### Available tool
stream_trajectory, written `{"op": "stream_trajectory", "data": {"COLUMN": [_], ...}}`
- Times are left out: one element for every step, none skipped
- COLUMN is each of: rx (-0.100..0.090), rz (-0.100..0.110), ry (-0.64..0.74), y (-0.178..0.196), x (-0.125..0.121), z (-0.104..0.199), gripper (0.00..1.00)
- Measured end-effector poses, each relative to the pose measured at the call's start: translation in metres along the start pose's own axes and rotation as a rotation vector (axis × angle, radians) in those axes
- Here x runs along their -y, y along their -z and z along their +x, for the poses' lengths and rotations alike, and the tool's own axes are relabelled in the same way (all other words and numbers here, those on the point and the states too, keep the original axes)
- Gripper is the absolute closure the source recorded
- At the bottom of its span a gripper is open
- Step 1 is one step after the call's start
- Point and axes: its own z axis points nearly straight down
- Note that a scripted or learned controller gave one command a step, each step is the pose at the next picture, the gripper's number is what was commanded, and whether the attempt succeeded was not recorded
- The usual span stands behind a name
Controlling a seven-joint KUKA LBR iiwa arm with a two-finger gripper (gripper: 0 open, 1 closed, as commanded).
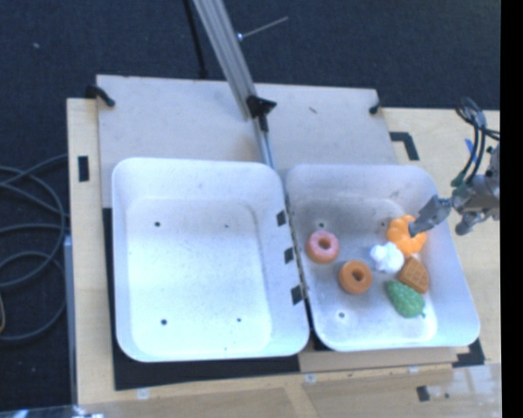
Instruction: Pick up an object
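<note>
Where the two white bins sit side by side on the bench, the right bin (pixel 444 320) holds all the toys and the left bin (pixel 200 268) has only small dark dots on its floor. Near the middle of the right bin lies a pink donut (pixel 322 246), and just below and to its right lies a brown donut (pixel 356 277). To the right of those is a small white lump (pixel 385 256). An orange toy (pixel 406 233) sits just above the white lump, near the right wall of the bin. Below the orange toy is a tan waffle-like piece (pixel 413 275), and below that is a bumpy green toy (pixel 405 300), close to the lower right corner. These four toys on the right are bunched up close, some touching. The gripper (pixel 449 214) comes in from the right edge of the frame, and one dark finger (pixel 431 212) points down and left, its tip right at the orange toy. How wide the gripper stands I cannot tell, and no toy can be seen held in it. A long grey metal bar (pixel 231 55) slants from the top of the frame down to the gap between the bins. Black cables (pixel 22 233) curl on the dark floor at the left.
</note>
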Motion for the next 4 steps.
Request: {"op": "stream_trajectory", "data": {"rx": [0.003,0.002,0.003,0.001], "rz": [-0.008,-0.001,-0.007,-0.001], "ry": [0.000,0.000,0.001,0.001], "y": [0.127,0.134,0.231,0.268], "x": [-0.039,-0.038,-0.055,-0.107], "z": [-0.021,-0.022,-0.026,-0.026], "gripper": [0.00,1.00,1.00,1.00]}}
